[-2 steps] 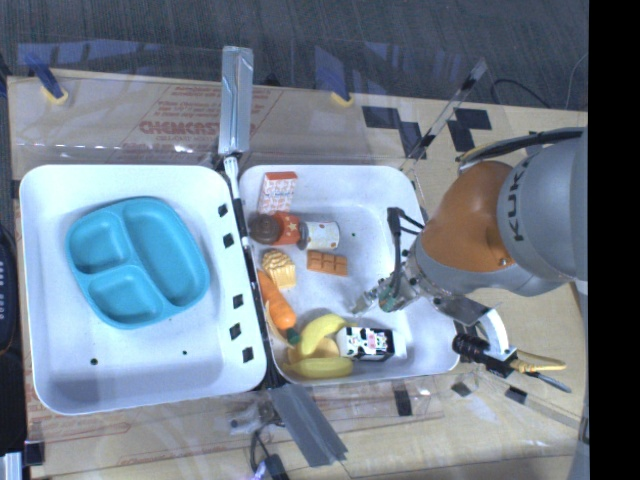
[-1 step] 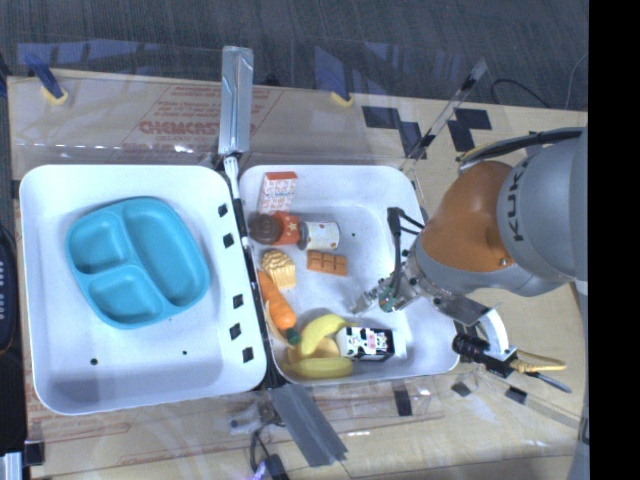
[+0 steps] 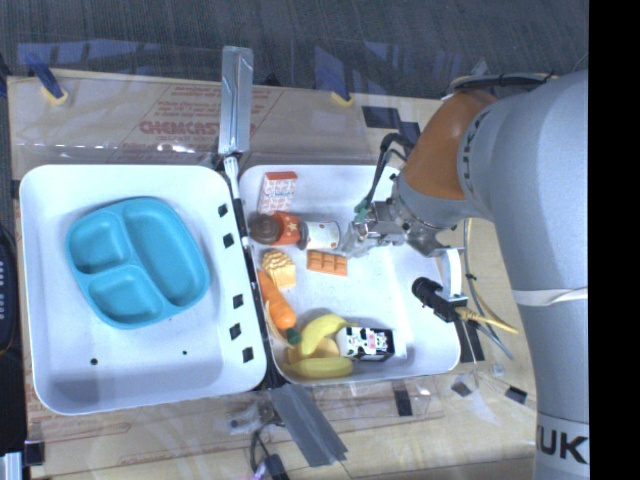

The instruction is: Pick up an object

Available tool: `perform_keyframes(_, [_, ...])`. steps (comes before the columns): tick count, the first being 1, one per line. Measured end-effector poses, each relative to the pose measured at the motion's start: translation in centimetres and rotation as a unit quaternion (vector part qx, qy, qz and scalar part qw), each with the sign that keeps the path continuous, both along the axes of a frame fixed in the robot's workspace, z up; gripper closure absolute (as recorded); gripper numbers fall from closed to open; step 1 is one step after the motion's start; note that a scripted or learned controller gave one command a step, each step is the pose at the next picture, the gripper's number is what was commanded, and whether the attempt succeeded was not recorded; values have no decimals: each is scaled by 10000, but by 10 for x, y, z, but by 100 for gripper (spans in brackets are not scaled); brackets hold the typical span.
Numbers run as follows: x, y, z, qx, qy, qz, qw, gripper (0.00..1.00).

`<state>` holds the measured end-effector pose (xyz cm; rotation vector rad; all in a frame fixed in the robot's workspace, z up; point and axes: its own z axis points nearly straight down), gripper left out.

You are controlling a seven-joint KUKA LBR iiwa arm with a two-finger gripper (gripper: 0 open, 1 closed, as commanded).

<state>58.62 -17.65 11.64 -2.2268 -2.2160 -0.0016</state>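
Note:
The right bin (image 3: 425, 308) holds several items. An orange and white carton (image 3: 280, 190) lies at its far left, with a brown and orange bottle (image 3: 275, 228) below it. A small white can (image 3: 322, 235) lies beside the bottle. An orange wafer (image 3: 326, 262), a bread piece (image 3: 278, 267), a carrot (image 3: 279, 306), two bananas (image 3: 320, 334) and a black and white box (image 3: 367, 342) fill the left and front. My gripper (image 3: 358, 232) hangs low over the bin's middle, just right of the white can and above the wafer.
The left bin (image 3: 60, 368) carries a blue divided plate (image 3: 138, 260). A metal bar (image 3: 236, 108) stands up between the bins at the back. The arm's grey body and orange band (image 3: 440, 158) cover the right bin's right side.

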Motion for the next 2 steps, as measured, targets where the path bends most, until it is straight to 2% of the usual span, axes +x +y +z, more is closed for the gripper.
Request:
perform_keyframes(1, [-14,34,59,-2,5,-1278,9918,0])
perform_keyframes(2, [-19,140,75,16,28,-995,9950,0])
